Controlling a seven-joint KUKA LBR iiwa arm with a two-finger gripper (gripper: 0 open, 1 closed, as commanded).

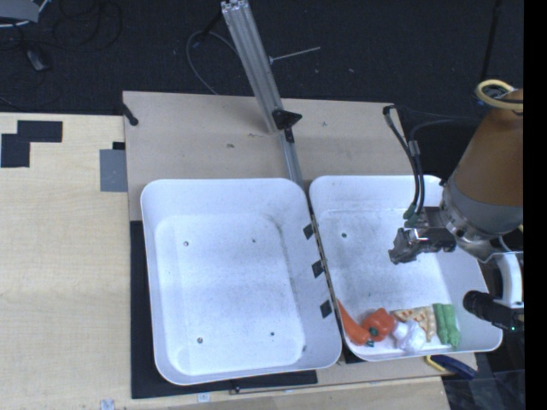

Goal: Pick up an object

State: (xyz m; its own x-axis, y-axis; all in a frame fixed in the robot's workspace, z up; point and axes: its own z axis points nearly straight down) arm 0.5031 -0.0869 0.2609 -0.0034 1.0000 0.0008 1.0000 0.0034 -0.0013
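Bench (197,143), 2 bins (226,280), gripper (403,250) above right bin (376,212)

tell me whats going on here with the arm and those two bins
A grey and orange robot arm reaches in from the right, with its gripper hanging over the right bin. Its job is to pick up an object. A small cluster sits along that bin's near edge: an orange item, a white one and a green one. The gripper is well clear of them. The left bin sits alongside.
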